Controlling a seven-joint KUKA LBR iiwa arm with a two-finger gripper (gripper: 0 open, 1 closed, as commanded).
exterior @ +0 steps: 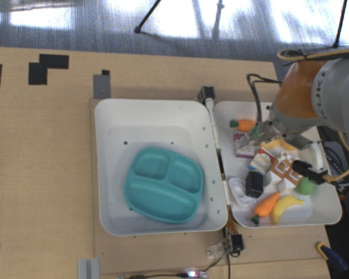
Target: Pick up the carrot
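Left bin [104,156] holds teal tray [164,184], three compartments. Right bin [331,214] cluttered. Carrot [266,204] lies near edge, beside banana [285,206], right of black block [255,183]. Second small carrot [244,124] at far left corner. Hand [260,133] low over packets [244,144] just right of it; grip state impossible to tell.

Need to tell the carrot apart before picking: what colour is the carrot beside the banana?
Orange, with a small green top; the carrot shows best in the camera view.
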